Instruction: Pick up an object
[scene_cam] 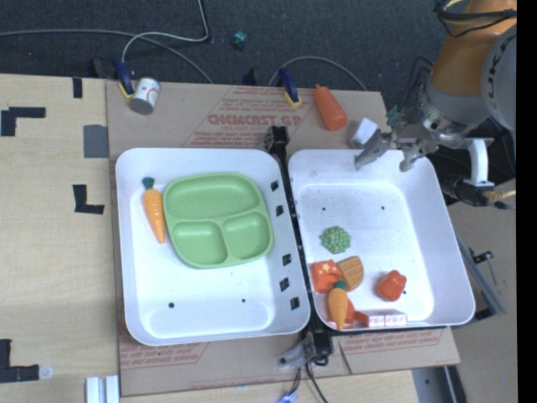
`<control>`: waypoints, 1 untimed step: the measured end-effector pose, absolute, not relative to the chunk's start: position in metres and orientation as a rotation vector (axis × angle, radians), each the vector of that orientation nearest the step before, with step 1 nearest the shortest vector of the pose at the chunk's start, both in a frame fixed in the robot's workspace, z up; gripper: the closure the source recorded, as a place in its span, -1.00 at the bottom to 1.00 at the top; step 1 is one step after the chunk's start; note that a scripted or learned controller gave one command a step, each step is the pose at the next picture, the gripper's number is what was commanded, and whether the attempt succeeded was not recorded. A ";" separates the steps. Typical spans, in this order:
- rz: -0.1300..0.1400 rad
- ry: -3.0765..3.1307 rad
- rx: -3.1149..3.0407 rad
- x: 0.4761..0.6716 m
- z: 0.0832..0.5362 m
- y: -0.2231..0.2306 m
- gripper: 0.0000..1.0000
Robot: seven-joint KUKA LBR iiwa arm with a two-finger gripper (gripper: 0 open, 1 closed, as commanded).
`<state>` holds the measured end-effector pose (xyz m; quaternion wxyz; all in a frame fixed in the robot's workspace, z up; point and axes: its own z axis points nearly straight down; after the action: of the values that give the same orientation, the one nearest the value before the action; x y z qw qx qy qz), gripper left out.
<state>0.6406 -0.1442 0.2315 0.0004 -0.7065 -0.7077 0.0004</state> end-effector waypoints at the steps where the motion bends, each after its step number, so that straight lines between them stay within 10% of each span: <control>1: 0.004 -2.221 -2.218 0.578 0.157 -0.115 -1.00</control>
<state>0.5780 -0.1145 0.1573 0.0014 -0.7067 -0.7075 0.0011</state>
